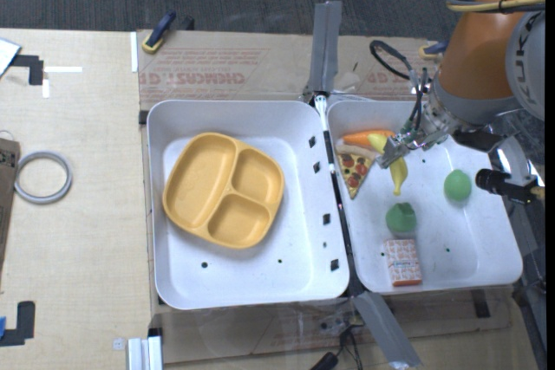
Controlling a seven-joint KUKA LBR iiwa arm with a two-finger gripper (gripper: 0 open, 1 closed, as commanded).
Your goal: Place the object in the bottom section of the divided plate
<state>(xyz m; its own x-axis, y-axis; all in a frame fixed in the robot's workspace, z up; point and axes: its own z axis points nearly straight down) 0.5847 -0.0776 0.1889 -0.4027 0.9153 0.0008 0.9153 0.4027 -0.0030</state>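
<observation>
A yellow divided plate [224, 188] lies in the left bin [173, 273], its three sections bare. The right bin [486, 260] holds a pizza slice [352, 170], an orange carrot-like piece [366, 139], a yellow banana [398, 175], a dark green round piece [401, 218], a light green ball [458, 185] and a small pink-and-white box [402, 262]. My gripper [401, 146] hangs low over the upper left part of the right bin, right above the banana and beside the orange piece. Its tip is small and dark against the toys.
A grey divider bar [326, 56] runs between the bins. A roll of tape [41, 177] lies on the bench at far left. A blue-and-yellow tool [159, 30] rests behind the left bin. Cables [395, 58] loop near the arm's wrist.
</observation>
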